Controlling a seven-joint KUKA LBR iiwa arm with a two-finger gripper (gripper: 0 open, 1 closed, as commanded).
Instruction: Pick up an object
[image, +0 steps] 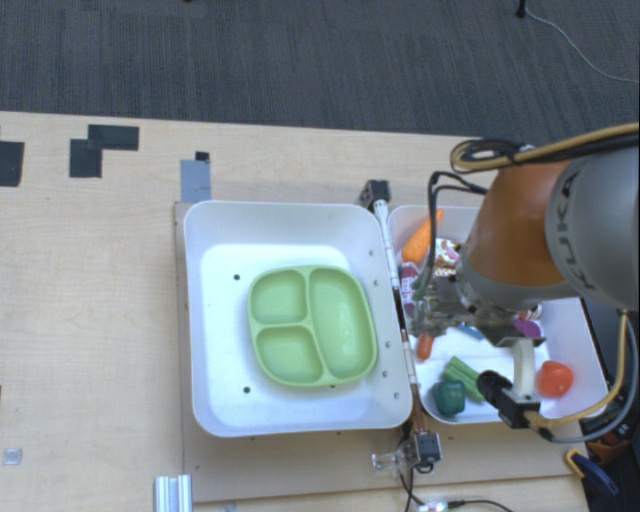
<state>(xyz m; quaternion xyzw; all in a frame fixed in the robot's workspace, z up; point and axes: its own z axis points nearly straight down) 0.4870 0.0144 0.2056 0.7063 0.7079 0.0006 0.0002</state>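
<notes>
The arm's wrist hangs low over the right bin (590, 340), and the gripper (432, 318) sits at the bin's nine o'clock edge among small toy foods; whether it is apart or together I cannot tell. An orange carrot-like piece (418, 240) lies at twelve o'clock from it, a green vegetable (452, 388) at five o'clock, a red-orange tomato (555, 378) further right. The left bin (205, 300) holds a green divided plate (310, 325).
</notes>
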